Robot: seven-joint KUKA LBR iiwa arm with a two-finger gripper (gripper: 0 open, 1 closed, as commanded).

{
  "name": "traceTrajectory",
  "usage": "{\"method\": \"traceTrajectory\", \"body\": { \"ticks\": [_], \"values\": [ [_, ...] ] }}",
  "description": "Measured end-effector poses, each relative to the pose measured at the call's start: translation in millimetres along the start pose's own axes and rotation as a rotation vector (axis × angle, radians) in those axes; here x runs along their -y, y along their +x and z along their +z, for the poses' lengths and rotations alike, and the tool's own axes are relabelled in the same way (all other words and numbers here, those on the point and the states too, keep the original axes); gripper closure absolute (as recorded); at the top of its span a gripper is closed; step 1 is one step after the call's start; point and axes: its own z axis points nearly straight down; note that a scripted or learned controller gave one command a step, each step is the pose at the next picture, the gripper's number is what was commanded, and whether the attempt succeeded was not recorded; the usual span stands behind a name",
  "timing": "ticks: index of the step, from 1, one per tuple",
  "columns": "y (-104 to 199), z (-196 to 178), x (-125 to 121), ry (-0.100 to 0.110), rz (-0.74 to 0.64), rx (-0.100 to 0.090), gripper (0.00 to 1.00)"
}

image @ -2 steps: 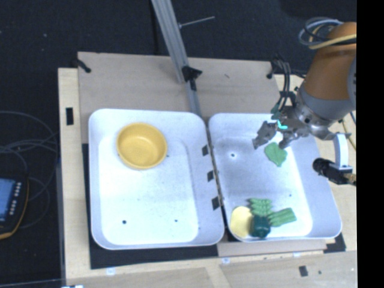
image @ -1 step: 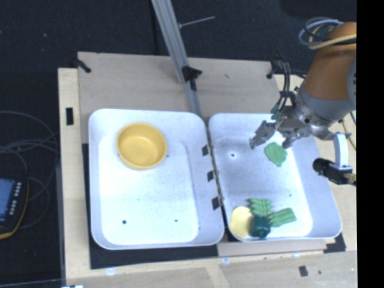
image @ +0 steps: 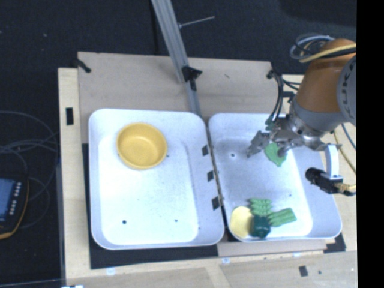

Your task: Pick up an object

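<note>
My gripper (image: 269, 151) hangs over the upper middle of the right bin (image: 231, 131), open, with its left finger (image: 254, 147) splayed out to the left. A small light-green object (image: 276, 155) lies right under the gripper, just right of that finger, with a strip of white bin floor between them. At the bin's front edge sits a cluster: a yellow round piece (image: 240, 221), a dark teal block (image: 260, 226) and a green ridged piece (image: 277, 213). A yellow bowl (image: 141, 146) rests in the left bin (image: 108, 209) at its upper left.
The ridge (image: 211, 167) between the two bins runs just left of the gripper. A grey metal pole (image: 174, 41) slants down from the top to the bins' back edge. A black fitting with a cable (image: 324, 180) sticks out at the right bin's right rim.
</note>
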Motion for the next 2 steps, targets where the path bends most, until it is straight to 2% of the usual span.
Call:
{"method": "traceTrajectory", "body": {
  "ticks": [1, 2],
  "values": [
    [-2.5, 62.7, 1.8, 0.002, 0.000, 0.000, 0.00],
    [-3.1, 105.2, 2.3, -0.001, -0.001, 0.000, 0.00]
  ]
}}
